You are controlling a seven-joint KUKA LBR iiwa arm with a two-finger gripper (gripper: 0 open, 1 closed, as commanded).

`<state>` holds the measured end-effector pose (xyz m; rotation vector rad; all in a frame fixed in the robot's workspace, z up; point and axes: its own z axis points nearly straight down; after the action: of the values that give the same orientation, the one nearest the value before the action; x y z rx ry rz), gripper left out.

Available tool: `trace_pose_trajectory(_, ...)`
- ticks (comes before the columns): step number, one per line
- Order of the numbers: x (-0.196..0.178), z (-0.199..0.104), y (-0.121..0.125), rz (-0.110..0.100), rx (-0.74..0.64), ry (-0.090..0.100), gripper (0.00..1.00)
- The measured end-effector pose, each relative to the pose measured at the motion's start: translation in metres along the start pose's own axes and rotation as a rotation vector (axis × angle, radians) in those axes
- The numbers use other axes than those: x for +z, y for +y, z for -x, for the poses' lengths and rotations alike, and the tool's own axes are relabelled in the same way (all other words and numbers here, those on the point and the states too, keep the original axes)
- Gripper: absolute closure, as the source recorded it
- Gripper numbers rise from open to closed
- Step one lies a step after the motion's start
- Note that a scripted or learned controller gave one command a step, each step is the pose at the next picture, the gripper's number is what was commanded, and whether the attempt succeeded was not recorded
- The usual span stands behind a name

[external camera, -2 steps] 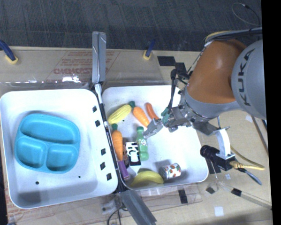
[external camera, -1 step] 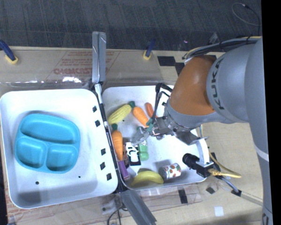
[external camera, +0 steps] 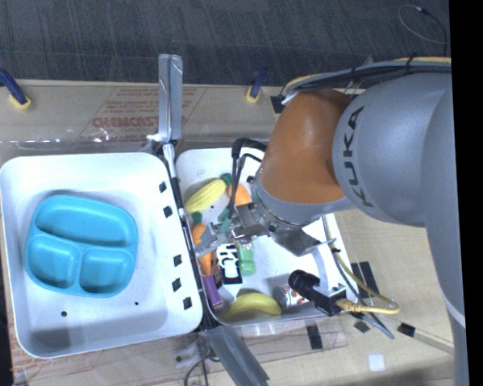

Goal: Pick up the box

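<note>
The tool (external camera: 237,222) hangs low over the right bin (external camera: 330,260); whether it is open or closed cannot be told. The box (external camera: 228,260), small, black and white, lies just below the tool toward the bin's near edge, its long axis apparently running near-to-far, beside a green item (external camera: 246,259) and above the banana (external camera: 251,306).

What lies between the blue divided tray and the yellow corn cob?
In the camera view, white bin floor, then the two bins' adjoining rims separate the blue divided plastic tray from the yellow corn cob.

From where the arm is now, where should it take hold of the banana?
Grip the banana across its thick middle, coming from above. It lies flat along the right bin's near wall, so that side is blocked; its curved top is free.
</note>
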<state>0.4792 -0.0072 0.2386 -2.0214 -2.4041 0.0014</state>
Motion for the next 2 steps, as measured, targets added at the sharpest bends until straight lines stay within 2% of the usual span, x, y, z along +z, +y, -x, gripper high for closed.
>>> trace_pose_trajectory(1, -0.204, -0.019, 0.001, 0.002, -0.038, -0.001, 0.00)
trace_pose_trajectory(2, -0.203, 0.010, 0.005, 0.002, 0.124, -0.002, 0.00)
